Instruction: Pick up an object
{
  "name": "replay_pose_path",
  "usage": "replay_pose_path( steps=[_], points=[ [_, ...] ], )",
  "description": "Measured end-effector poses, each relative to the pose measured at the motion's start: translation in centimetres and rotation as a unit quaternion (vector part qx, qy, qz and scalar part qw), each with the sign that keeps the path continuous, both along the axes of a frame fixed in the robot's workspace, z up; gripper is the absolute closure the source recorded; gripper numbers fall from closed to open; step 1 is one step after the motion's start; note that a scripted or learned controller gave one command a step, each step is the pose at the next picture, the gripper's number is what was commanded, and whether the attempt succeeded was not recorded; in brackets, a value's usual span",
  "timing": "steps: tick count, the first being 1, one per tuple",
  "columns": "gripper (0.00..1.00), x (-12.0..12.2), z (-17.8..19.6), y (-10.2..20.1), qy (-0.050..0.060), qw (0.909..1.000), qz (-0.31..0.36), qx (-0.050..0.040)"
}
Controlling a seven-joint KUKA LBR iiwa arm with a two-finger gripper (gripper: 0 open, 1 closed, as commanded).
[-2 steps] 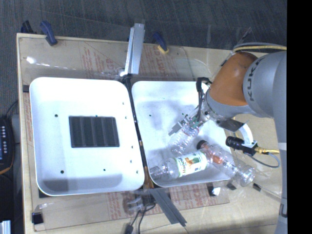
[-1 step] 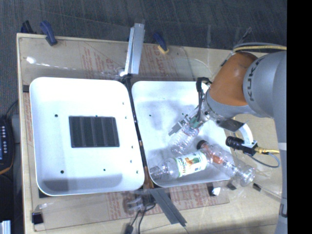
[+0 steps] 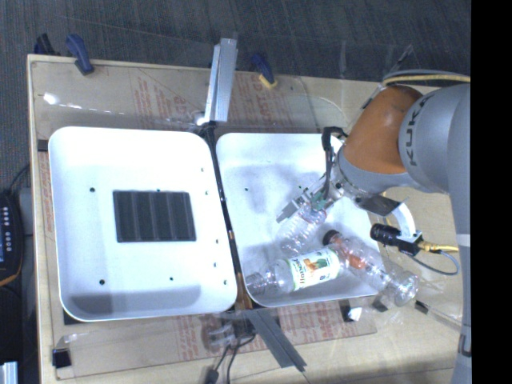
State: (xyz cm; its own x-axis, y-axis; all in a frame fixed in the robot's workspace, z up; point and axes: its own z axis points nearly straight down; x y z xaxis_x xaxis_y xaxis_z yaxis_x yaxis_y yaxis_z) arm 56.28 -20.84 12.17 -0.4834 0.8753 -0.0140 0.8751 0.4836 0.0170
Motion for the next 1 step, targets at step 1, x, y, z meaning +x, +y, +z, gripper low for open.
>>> replay_pose_path(
  steps=[1],
  points=[
    [0.0, -5.54, -2.92, 3.87, 0.01, 0.9941, 0.108, 0.0008]
  ],
)
